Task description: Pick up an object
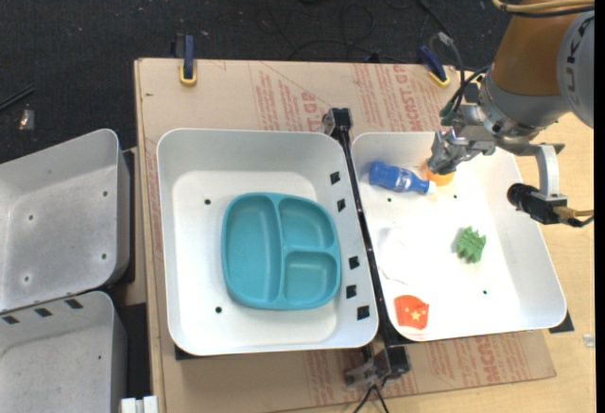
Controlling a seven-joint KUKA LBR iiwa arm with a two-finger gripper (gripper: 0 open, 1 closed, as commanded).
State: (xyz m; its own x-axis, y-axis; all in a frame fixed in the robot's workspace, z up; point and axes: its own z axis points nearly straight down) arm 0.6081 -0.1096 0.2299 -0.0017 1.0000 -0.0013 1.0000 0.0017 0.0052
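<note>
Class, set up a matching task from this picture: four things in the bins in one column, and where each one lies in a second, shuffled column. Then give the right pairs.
Things
1. teal tray
2. blue bottle
3. green toy
4. red piece

Places
A. right bin, near front edge
B. left bin, middle
C. right bin, back, beside the hand
D. right bin, middle right

Pairs: 1-B, 2-C, 3-D, 4-A
</note>
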